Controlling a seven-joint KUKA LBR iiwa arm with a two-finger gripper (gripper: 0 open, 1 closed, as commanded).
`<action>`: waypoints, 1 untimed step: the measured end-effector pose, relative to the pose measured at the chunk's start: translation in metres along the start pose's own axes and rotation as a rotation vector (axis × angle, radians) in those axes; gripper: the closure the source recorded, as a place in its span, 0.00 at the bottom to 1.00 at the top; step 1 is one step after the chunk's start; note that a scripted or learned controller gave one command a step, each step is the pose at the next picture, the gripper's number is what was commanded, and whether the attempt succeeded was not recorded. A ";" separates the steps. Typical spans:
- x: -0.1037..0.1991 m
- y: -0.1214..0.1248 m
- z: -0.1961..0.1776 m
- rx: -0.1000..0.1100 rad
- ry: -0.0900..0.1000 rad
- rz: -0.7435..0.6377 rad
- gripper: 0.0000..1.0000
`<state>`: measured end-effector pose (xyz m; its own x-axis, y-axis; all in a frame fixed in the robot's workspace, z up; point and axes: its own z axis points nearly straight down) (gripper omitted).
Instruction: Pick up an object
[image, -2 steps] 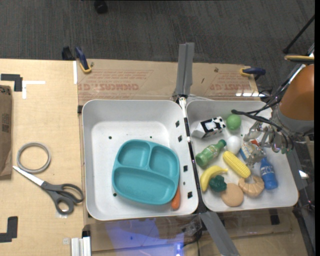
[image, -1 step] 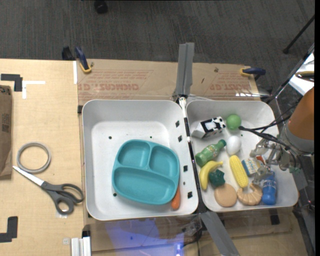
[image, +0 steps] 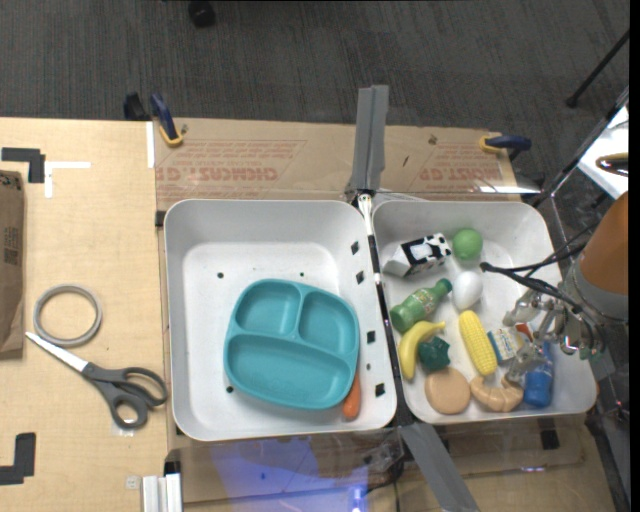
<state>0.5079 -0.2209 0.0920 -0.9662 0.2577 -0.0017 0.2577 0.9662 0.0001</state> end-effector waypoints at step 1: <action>0.014 -0.004 0.000 0.000 -0.001 -0.012 0.00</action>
<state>0.4929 -0.2213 0.0923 -0.9693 0.2459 -0.0025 0.2459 0.9693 -0.0003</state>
